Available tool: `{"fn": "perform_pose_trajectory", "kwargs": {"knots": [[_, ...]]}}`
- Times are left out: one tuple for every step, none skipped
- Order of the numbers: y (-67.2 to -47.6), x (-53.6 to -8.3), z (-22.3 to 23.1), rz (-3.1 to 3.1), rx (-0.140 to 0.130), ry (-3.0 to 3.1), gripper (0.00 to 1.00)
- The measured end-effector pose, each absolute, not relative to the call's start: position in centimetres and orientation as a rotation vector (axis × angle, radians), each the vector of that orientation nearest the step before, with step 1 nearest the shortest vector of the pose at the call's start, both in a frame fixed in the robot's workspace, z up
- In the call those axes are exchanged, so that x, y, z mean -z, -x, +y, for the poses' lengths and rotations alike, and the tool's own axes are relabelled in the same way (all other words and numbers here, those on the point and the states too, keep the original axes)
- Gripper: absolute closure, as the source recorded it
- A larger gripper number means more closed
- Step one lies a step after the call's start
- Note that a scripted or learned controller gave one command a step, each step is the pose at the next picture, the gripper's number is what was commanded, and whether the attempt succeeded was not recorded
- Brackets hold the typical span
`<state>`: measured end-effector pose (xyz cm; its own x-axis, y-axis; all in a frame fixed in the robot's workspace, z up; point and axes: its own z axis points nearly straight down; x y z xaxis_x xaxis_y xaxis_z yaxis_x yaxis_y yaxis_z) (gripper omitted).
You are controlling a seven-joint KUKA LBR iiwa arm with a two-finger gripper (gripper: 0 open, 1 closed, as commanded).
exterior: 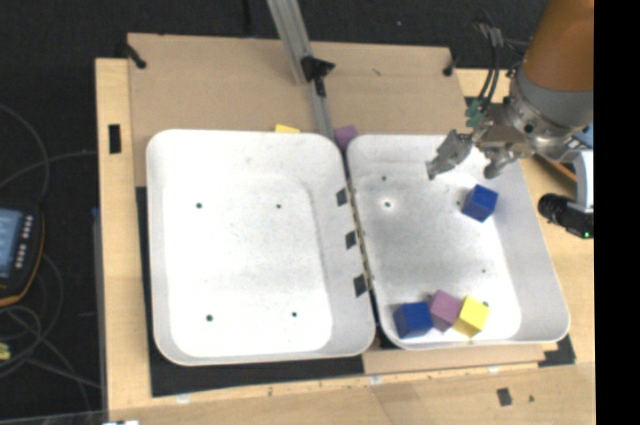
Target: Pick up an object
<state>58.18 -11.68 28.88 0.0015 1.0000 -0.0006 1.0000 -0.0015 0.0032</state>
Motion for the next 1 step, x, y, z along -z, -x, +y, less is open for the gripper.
{"fn": "perform_pose_trajectory", "kwargs": {"knots": [[-55.08,-18.26,-17.34,2.22,0.009,-2.229,0.0]]}}
